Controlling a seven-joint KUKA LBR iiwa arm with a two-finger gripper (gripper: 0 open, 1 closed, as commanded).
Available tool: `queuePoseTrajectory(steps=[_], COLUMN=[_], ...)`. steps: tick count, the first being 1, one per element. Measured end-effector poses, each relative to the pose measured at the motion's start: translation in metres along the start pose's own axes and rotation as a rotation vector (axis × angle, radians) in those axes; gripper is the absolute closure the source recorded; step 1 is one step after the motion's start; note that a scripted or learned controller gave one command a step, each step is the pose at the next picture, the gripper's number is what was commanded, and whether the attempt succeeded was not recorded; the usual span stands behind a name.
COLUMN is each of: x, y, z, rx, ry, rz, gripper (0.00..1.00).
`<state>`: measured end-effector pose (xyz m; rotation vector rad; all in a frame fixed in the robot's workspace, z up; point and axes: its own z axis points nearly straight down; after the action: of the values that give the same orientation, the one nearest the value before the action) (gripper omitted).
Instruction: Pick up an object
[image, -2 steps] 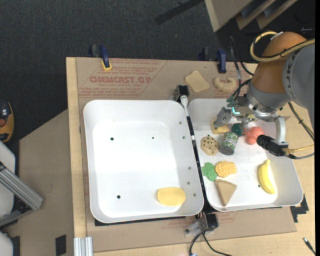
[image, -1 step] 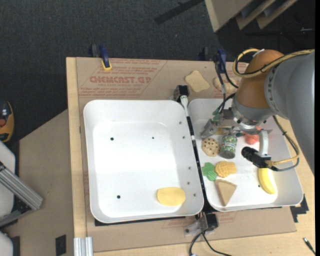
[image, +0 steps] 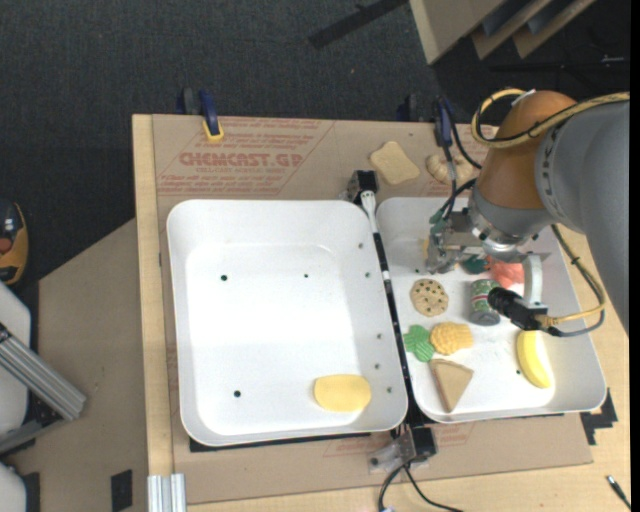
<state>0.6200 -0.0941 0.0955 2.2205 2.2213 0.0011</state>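
White right bin (image: 570, 395): holds all the toy food below
Gripper (image: 452, 252): down at that bin's far end, can't tell its jaw state tbh
Cookie (image: 429, 296): just below gripper
Corn (image: 450, 338): below cookie
Banana (image: 534, 359): bin's right side
Yellow oval (image: 342, 392): left bin (image: 200, 230), near corner

The arm (image: 560, 150) (grey, orange-banded) reaches leftward, end effector (image: 455, 250) lowered.
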Motion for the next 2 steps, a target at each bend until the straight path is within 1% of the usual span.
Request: queuePoseTrajectory(steps=[1,2], x=[-0.064,-0.069], y=[-0.037,-0.092], z=[0.011,0.011], rx=[0.006,0.007], ry=[0.000,0.002], rz=[0.006,0.004], gripper=[1.00,1.00])
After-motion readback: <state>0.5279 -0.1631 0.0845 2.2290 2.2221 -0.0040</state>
